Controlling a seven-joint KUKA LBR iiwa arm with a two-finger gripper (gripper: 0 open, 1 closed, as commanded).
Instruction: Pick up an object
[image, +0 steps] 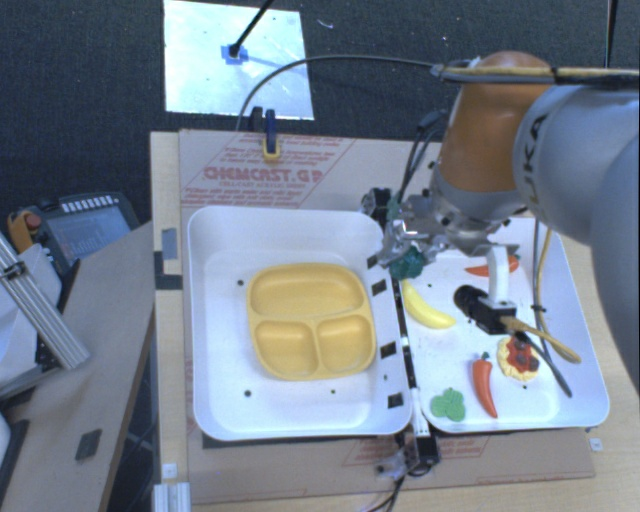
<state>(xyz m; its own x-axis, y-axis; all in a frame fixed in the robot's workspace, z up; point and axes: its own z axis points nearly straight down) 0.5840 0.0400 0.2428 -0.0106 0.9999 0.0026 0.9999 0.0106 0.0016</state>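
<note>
Two white bins (210, 300) sit below; the gripper (408, 255) seemingly pinches a green object (408, 265), so lift slowly, straight up.

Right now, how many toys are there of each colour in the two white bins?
Yellow: 2, tray, banana
Red: 2, chili pepper, pepper
Green: 2, broccoli, dark green toy at the gripper
Black and white: 1, knife
Mixed colours: 1, pizza slice
Total: 8
</note>
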